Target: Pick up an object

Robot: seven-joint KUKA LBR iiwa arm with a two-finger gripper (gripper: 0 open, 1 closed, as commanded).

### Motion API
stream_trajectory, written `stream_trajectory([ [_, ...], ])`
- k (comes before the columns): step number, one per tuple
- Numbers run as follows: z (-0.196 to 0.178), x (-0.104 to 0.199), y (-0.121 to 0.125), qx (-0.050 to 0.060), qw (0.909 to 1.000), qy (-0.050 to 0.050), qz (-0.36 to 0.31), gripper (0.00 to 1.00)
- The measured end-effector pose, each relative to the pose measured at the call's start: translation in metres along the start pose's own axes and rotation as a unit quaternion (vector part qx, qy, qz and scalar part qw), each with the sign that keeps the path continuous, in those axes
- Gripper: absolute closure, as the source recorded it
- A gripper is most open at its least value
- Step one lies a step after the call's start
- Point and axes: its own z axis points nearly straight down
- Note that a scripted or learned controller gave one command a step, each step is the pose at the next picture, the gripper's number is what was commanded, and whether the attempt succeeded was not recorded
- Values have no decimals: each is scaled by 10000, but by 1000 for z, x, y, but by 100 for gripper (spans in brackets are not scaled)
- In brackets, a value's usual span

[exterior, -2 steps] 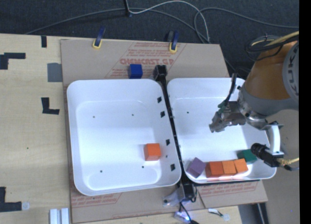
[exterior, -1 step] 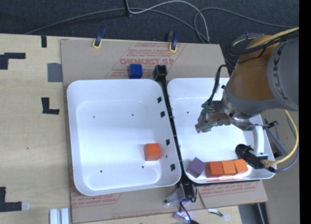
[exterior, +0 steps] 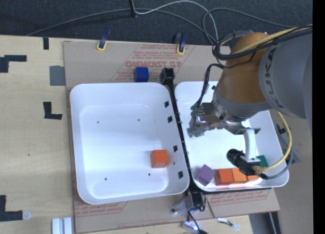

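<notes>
Camera view: one slanted look down on the counter [exterior: 30, 141], which carries two white bins side by side.
Arm: the grey arm with its orange band [exterior: 246, 73] comes in from the right and hangs over the right bin [exterior: 190, 93].
Gripper: the gripper [exterior: 199, 125] is low over the bin's left part, close to the wall shared by the two bins.
Fingers: how wide they stand I cannot tell, the metal parts are too small and blurred; nothing is seen between them.
Task's things: a purple block [exterior: 205, 174], and just beside it two orange blocks [exterior: 231, 176] touching each other, all lie along the front edge of the right bin.
Green piece: something green [exterior: 261, 161] is near the orange blocks, partly hidden by the arm.
Left bin: the left bin [exterior: 81, 96] holds one orange cube [exterior: 159, 159], apart from the walls.
Step in hand: I judge the gripper is above bare floor, with no block under it.
How to do it well: go toward the purple block, which is nearest, and close across its free sides.
In the way: the front wall, the neighbouring orange blocks and the black cable [exterior: 238, 160] leave little room.
Around: a blue block [exterior: 141, 73] and clamps [exterior: 103, 41] rest on the cardboard behind the bins.
</notes>
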Motion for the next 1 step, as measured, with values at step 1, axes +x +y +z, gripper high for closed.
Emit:
stream_trajectory([
  [1, -5, 53, 3, 1, 10000, -1, -2, 100],
])
